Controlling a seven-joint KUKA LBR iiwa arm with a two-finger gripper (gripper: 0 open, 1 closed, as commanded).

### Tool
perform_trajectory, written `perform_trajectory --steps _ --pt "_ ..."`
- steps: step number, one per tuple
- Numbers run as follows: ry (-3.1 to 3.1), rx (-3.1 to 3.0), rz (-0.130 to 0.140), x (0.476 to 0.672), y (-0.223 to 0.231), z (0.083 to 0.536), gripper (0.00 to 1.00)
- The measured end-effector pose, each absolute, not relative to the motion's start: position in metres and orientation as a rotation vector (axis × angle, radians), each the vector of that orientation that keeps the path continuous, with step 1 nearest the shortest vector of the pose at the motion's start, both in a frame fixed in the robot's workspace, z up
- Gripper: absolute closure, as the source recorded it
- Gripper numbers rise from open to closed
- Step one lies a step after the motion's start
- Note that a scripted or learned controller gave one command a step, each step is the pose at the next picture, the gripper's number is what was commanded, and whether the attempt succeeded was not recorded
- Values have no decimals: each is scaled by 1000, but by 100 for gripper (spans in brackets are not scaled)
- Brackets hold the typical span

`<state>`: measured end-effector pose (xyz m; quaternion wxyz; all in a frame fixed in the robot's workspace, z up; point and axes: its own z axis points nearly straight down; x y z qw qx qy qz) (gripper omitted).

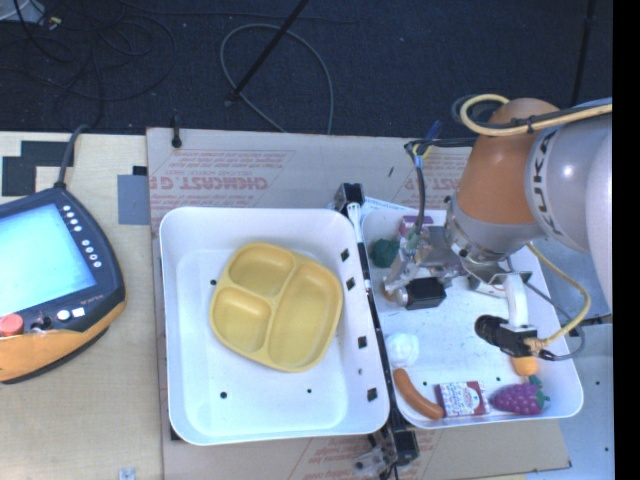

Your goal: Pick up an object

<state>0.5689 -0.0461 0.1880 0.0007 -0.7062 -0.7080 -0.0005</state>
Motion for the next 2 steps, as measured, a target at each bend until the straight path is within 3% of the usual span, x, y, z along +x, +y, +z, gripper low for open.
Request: perform_trajectory --steps 1,2 --pt "-2222 -2218 3 581 -10 207 100" --pt "-2219 -2221 4 605 -37 197 100"
